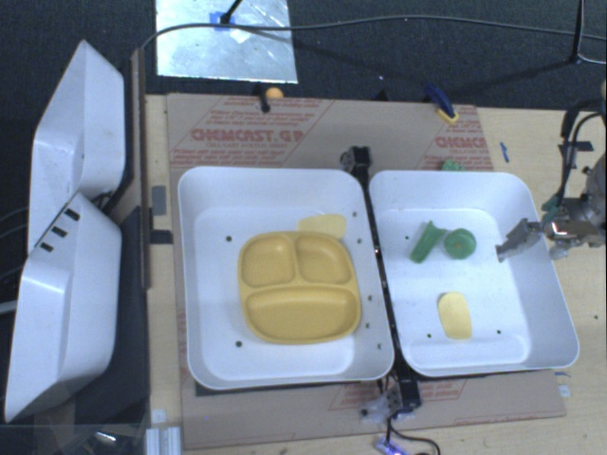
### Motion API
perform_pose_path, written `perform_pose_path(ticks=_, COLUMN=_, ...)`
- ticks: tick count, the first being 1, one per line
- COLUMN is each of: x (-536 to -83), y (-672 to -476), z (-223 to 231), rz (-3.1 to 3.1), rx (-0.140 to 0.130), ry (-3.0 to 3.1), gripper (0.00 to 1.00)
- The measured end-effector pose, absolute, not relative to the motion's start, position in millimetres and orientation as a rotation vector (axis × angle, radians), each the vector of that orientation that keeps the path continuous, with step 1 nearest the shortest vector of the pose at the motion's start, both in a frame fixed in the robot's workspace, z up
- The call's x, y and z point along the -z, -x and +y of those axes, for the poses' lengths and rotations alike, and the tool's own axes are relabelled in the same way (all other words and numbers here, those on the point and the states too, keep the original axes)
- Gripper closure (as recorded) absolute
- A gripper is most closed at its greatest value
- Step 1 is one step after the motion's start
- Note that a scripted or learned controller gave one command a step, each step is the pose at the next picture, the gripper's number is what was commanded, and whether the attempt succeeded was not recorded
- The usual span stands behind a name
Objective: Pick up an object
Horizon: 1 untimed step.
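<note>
While my gripper [520, 238] hangs at the right bin's [545, 301] rim, grip unreadable, I risk clipping that rim reaching the green toy [442, 243].

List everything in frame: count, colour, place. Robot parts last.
bins: 2, white, side by side on the bench
divided plate: 1, yellow, three compartments, in the left bin
flat piece: 1, pale yellow, left bin, by the plate's far edge
green object: 1 or 2 touching, cannot tell; right bin, far half
oval object: 1, yellow, right bin, near half
metal sheet: 1, silver, beyond the bench
white housings: 2, at the view's left
clamp: 1, blue and yellow, bench far edge
arm: 1, at the view's right edge
claw: 1, over the right bin's right side, nothing seen between its fingers
</note>
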<state>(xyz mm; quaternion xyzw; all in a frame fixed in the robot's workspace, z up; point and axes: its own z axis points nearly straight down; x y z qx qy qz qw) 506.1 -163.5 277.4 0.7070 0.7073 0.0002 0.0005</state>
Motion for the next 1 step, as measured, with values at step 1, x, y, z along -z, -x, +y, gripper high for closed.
perform_pose_path(ticks=1, x=-263.7, y=-610.1, z=-178.3, rz=2.224, rx=0.001, ry=-2.219, gripper=0.00)
